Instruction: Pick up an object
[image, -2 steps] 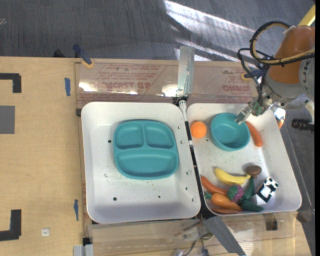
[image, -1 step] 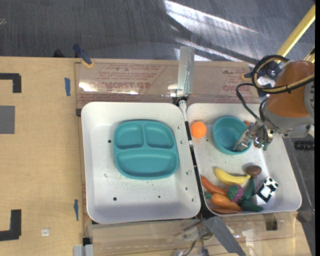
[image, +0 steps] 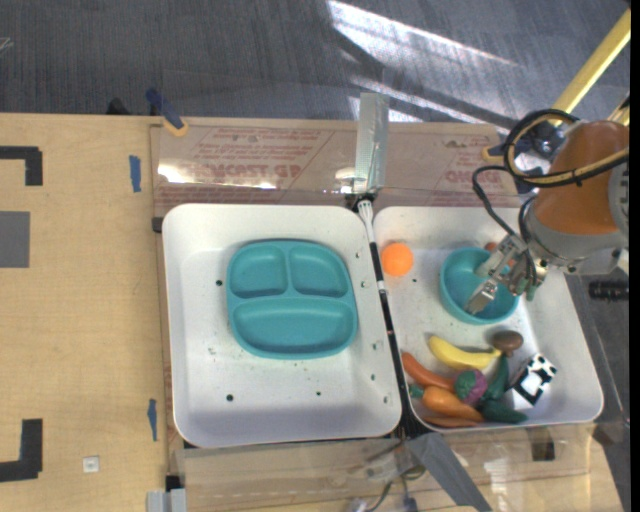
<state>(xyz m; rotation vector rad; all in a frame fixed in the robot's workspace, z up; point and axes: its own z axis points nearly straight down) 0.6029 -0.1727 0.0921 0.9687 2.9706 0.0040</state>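
Teal three-section plastic plate (image: 291, 297) on a glossy white bin (image: 190, 330). Bright orange ball (image: 398, 259) next door, teal round bowl (image: 465, 285), yellow toy banana (image: 462, 353), orange toy carrots (image: 440, 390), a black-and-white patterned block (image: 536, 378).

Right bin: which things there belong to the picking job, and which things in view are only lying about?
For the job:
- pincer, over the teal bowl
- orange ball
- banana
- carrot
- black-and-white block

Lying about:
- teal divided plate in the left bin
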